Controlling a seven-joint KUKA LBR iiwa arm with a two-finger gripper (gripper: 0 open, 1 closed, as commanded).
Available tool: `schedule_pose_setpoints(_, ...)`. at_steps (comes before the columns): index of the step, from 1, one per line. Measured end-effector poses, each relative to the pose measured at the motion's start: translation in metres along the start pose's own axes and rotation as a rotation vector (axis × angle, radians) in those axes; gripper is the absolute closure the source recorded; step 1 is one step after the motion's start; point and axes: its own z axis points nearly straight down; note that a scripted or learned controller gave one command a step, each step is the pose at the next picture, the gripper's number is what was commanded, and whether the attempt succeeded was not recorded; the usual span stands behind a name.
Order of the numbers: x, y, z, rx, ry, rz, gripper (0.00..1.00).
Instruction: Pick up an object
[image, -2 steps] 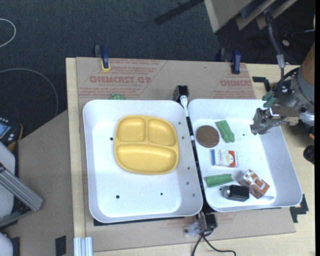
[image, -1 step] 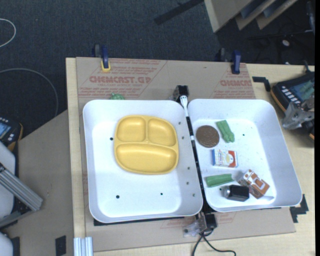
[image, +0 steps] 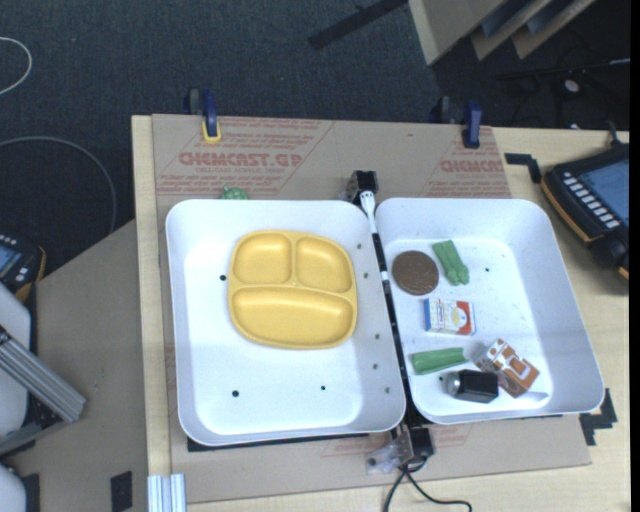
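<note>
Nothing lifted yet; I judged pick not begun. Right bin (image: 560, 270) held small card box (image: 449, 317), brown disc (image: 415, 272), black block (image: 474, 385). Tool state: couldn't tell. Next: descend over box.

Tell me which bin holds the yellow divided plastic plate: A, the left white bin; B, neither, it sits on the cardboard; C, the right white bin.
A: the yellow divided plastic plate lies inside the left white bin, apart from the small items in the right white bin.
</note>
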Motion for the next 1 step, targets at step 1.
schedule_pose_setpoints(1,0.0567,-0.0026,0.1376,0.02,0.011,-0.009,1.0)
